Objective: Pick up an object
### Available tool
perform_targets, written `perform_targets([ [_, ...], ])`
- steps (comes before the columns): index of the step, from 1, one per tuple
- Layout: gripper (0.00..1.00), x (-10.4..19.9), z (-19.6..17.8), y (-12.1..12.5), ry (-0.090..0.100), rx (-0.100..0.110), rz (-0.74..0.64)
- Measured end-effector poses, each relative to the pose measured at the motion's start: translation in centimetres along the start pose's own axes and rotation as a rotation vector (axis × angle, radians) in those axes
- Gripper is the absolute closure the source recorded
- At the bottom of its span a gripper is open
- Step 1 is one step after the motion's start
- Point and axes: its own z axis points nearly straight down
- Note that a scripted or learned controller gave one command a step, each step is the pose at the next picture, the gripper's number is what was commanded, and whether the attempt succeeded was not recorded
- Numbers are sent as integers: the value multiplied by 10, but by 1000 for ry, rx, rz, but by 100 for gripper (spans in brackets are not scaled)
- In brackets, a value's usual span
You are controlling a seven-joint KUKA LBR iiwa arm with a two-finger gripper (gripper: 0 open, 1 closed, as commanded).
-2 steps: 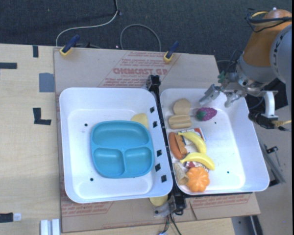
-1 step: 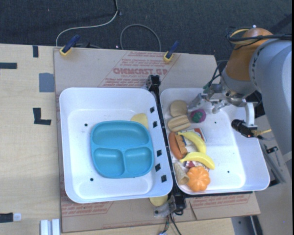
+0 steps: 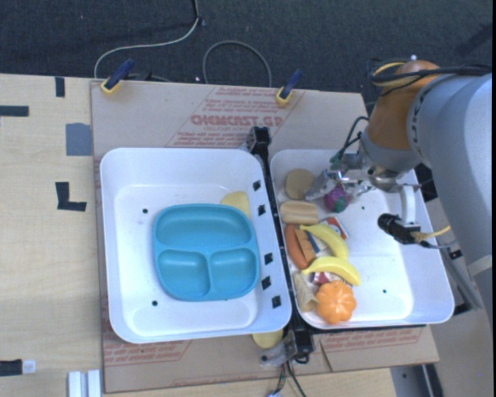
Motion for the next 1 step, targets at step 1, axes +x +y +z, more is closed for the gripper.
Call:
perform_targets([
  [1,100,-1,-11,1,-1,-2,0],
])
